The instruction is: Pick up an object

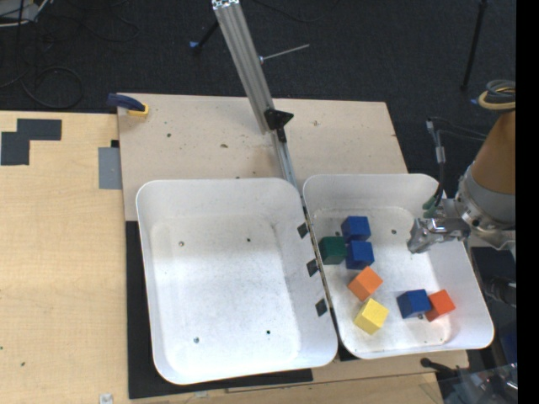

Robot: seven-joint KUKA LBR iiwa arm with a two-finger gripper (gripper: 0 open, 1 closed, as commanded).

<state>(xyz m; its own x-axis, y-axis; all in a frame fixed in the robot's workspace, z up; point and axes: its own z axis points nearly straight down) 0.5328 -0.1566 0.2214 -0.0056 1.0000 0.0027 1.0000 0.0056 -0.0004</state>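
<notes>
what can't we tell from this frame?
- Gripper state: small and blurred in the camera view, above the right bin; open or shut is unclear.
- Arm: cut off by the right edge beyond the orange band.
- Green cube: its right side is hidden by the blue cube beside it.
- Red cube and the blue cube next to it: touching or just close, too small to tell.

No text, label, brand, number or sign can be read anywhere: not on the blocks, the bins, the tabletop or the arm.
</notes>
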